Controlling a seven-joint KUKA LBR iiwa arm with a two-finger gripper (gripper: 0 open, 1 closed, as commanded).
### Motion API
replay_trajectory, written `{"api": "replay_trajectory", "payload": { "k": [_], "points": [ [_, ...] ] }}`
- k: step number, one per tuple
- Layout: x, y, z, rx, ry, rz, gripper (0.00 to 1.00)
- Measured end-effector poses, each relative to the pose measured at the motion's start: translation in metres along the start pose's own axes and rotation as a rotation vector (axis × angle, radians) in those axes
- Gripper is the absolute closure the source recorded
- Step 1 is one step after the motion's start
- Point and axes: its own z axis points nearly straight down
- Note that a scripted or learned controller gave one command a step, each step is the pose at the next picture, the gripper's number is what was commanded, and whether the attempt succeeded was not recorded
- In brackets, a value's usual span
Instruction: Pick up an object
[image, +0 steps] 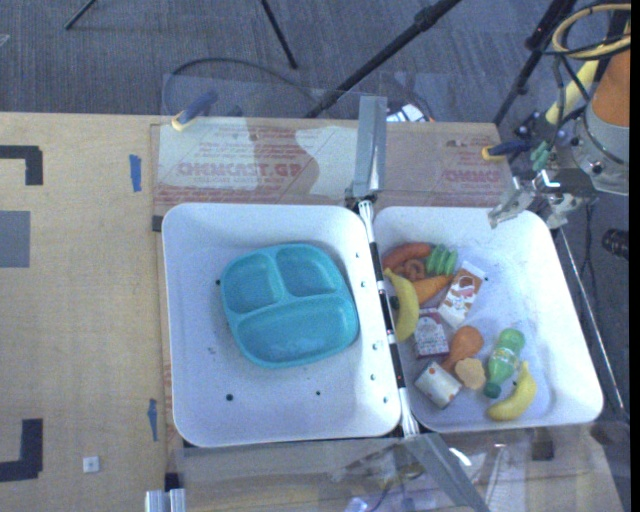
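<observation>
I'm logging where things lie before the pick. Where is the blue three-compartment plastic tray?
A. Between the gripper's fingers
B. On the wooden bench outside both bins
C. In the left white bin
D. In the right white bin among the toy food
C: the blue three-compartment plastic tray lies flat in the left white bin, while the toy food sits in the right white bin.

So the bench (80, 300) is a light wood top; two shallow white bins sit side by side on it, left bin (190, 380) and right bin (570, 350), touching along the middle; bits of blue tape (135, 172) near its left side.
</observation>
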Motion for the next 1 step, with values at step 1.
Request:
{"api": "replay_trajectory", "payload": {
  "k": [1],
  "points": [
    [-0.0481, 0.0168, 0.0253, -0.003, -0.001, 0.065, 0.00]
  ]
}}
